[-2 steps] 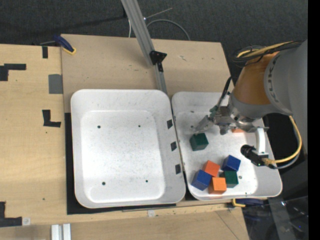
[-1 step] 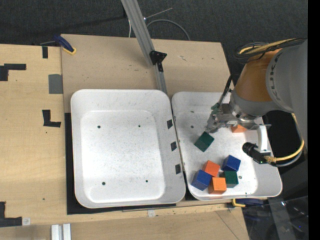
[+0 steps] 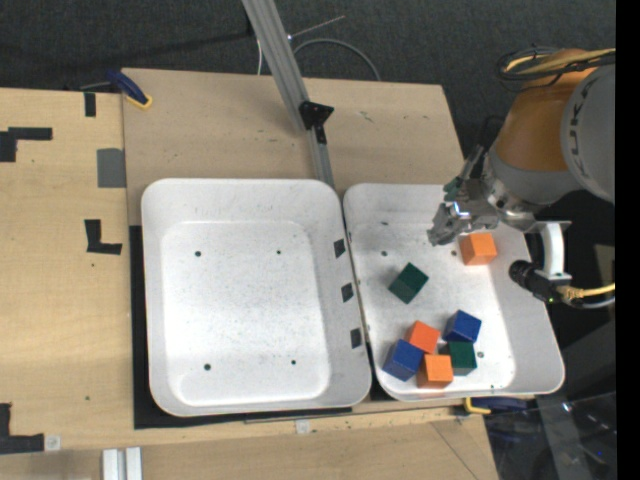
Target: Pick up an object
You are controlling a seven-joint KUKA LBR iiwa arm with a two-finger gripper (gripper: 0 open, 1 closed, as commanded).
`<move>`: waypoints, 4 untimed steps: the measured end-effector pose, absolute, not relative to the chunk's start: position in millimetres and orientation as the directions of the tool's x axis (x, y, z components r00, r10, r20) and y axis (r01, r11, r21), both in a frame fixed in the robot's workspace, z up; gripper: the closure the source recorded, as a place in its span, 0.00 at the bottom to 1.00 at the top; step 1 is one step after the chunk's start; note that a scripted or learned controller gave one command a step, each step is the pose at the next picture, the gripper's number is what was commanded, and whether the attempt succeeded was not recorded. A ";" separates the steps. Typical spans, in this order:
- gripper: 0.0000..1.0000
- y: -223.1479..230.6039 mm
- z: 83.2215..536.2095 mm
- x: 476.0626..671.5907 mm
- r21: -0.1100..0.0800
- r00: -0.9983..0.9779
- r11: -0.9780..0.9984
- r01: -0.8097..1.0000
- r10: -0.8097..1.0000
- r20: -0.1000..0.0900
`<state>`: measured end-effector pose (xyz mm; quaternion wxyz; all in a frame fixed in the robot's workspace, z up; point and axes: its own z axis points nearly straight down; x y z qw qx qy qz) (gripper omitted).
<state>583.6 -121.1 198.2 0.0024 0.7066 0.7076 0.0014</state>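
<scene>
1. Nearest, in the front corner of the right bin (image 3: 520,368), a cluster: blue block (image 3: 402,359), orange block (image 3: 436,370), green block (image 3: 462,356), another blue block (image 3: 464,326), red-orange block (image 3: 423,336).
2. Farther back in that bin, a dark green block (image 3: 408,282) lies alone.
3. Beyond it, toward the bin's right wall, an orange cube (image 3: 478,247) sits just beside the pincer (image 3: 450,223); whether the pincer is open or closed, I cannot tell.

Pale wooden desk (image 3: 230,133) under even light, marked with black tape (image 3: 95,236) and a grey patch (image 3: 110,166). Dark carpet (image 3: 120,13) behind. Metal pole (image 3: 282,53) slanting across the top.
</scene>
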 end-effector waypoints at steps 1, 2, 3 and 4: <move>1.00 -120.6 207.7 584.1 0.000 -0.001 0.001 1.000 1.000 0.000; 1.00 -61.1 217.7 573.7 -0.001 -0.007 0.007 1.000 1.000 0.003; 1.00 -11.6 210.6 557.8 -0.003 -0.006 0.006 1.000 1.000 0.002; 1.00 39.2 227.6 544.1 -0.001 -0.007 0.007 1.000 1.000 0.002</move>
